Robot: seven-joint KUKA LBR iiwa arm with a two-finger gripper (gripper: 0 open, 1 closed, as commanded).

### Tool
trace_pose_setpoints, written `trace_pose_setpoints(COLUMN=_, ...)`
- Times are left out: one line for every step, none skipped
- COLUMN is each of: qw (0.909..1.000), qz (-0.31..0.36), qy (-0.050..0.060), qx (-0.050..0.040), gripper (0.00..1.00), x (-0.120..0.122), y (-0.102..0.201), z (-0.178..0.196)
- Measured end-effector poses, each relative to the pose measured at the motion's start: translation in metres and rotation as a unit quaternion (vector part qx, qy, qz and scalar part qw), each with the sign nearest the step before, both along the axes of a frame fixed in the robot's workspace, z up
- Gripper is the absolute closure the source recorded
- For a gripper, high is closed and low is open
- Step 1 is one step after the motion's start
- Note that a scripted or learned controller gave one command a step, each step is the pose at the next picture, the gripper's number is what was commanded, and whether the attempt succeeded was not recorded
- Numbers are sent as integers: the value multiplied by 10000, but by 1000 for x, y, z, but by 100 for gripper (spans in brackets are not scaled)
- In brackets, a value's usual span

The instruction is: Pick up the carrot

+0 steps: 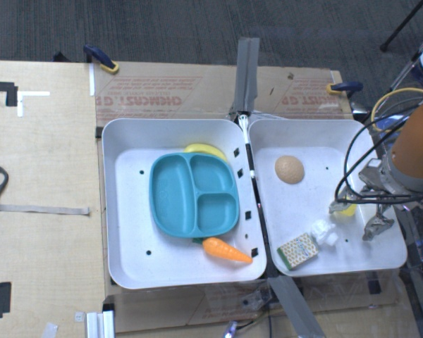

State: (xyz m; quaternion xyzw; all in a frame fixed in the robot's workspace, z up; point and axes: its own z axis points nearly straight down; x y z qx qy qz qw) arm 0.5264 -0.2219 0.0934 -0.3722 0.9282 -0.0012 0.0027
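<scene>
Camera view puts the small orange plastic carrot [227, 251] in the left white bin [120, 210], at five o'clock of the teal sectioned tray [194, 194], touching its rim. Your end effector [378, 225], at the right bin's three o'clock, carries nothing; whether it is clenched you cannot tell. Descend from the bin-wall side.

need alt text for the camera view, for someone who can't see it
An orange carrot lies in the left bin, just below a blue divided plate. The gripper hangs over the right bin's right edge, far from it.
</scene>
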Motion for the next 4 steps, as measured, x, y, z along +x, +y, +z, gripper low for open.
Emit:
trace_pose_setpoints(qw=9998, qz=174, qy=10, qx=7, gripper=0, x=-39, y=35, z=0)
trace_pose_setpoints(qw=9823, qz=1872, qy=1, qx=0, gripper=0, x=-28, y=111, z=19)
trace_pose_setpoints(qw=8837, qz=4681, qy=-4, qx=-14, gripper=0, x=-43, y=56, z=60)
trace_pose_setpoints(qw=8148, qz=5797, qy=7, qx=22, gripper=0, x=-48, y=18, z=-3)
